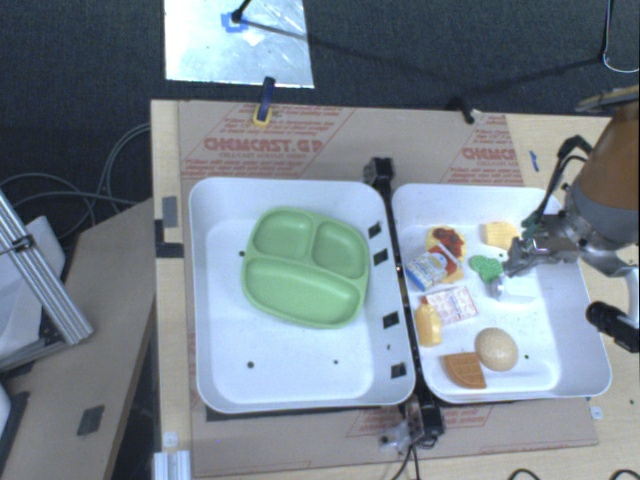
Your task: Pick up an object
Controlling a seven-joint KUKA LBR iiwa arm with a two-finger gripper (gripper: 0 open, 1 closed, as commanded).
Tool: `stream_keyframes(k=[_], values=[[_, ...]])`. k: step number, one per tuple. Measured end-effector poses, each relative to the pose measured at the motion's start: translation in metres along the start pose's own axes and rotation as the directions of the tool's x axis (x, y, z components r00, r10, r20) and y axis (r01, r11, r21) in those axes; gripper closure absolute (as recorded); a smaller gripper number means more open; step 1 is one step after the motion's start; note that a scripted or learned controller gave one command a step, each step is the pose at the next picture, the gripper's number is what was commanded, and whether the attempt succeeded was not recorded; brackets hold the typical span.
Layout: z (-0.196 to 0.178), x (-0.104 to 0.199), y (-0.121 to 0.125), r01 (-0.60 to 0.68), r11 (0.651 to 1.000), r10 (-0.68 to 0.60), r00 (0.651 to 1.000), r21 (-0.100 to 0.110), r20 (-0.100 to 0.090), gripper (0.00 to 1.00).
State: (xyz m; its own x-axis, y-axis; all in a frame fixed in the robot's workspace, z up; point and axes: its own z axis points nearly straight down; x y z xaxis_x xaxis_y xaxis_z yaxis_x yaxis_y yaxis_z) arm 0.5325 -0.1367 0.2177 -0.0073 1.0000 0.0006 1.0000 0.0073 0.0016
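My pincer (497, 286) hangs low over the right bin (575, 313), coming in from three o'clock, its dark tip just beside a small green toy (484, 265) that lies near the bin's middle. I cannot tell how far the tip is spread, and I see nothing gripped in it.

Around that green toy the pickable things are scattered. At twelve o'clock from my pincer sits a yellow block (500, 234). Toward nine o'clock lie a red and yellow piece (446, 240), a blue and white packet (427, 268) just below it, and a white card with red print (453, 304). A small yellow bottle (428, 323) rests at the bin's left wall. Toward six o'clock sits a tan round ball (496, 349), and touching it on its seven o'clock side is an orange wedge (465, 370).

The left bin (225, 363) holds a green divided plate (304, 267), lying flat near its centre. Both bins rest on the counter (330, 140), whose brown board carries red lettering.
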Motion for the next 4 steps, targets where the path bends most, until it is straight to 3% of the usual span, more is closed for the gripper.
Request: stream_keyframes(k=[2, 3, 4], values=[[-0.019, 0.107, 0.006, 0.002, 1.000, -0.002, 1.000, -0.001, -0.001, 1.00], [-0.006, 0.161, 0.017, 0.001, 1.000, -0.001, 1.000, 0.000, 0.000, 1.00], [0.000, 0.212, 0.013, 0.001, 1.000, -0.001, 1.000, 0.001, -0.001, 1.00]])
